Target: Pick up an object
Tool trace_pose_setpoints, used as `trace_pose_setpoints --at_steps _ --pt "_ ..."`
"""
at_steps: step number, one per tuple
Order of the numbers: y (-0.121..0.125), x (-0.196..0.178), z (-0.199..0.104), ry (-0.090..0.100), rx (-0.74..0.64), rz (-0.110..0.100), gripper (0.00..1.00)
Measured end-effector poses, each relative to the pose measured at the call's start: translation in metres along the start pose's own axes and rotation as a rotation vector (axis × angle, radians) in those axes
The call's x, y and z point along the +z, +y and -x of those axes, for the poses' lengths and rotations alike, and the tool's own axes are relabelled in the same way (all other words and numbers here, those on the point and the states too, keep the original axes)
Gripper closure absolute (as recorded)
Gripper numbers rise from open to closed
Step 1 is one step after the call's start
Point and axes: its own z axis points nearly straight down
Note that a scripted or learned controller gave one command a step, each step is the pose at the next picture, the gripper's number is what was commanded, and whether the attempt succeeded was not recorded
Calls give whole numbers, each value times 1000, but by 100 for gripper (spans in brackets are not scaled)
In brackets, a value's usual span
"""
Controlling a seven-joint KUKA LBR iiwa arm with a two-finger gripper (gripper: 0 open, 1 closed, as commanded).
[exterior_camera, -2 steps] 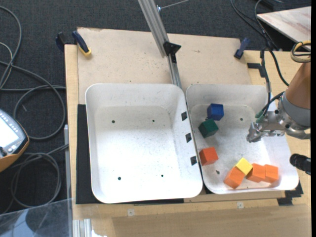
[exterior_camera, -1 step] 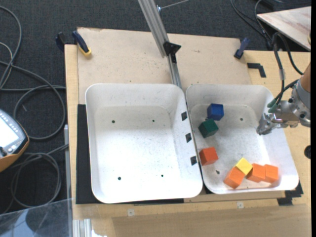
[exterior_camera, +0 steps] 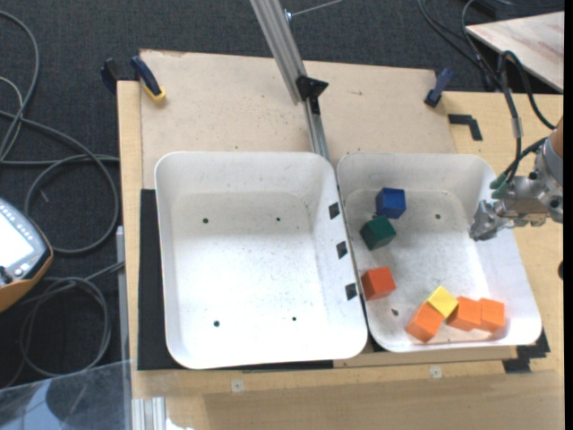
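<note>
Six blocks (exterior_camera: 390,202) lie left of the hand (exterior_camera: 484,225) (right bin (exterior_camera: 510,267)).

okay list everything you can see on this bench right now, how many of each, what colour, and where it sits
White bins: 2, side by side on the bench; left bin, right bin.
Blue block: 1, right bin, upper part.
Green block: 1, right bin, just below the blue one.
Orange blocks: 4, right bin; one alone near the divider, three clustered at the front right.
Yellow block: 1, resting in the orange cluster.
Blue clamps: 2, at the board's back corners, left and right.
Metal post: 1, silver, rising from behind the bins.
Cables: several, dark, on the carpet at left.
Tool: 1, grey, over the right bin's right side, nothing seen between its fingers.
</note>
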Motion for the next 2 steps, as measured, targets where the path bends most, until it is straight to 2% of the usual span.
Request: trace_pose_setpoints --at_steps 2 --pt "-5 16 -113 4 -5 -5 100"
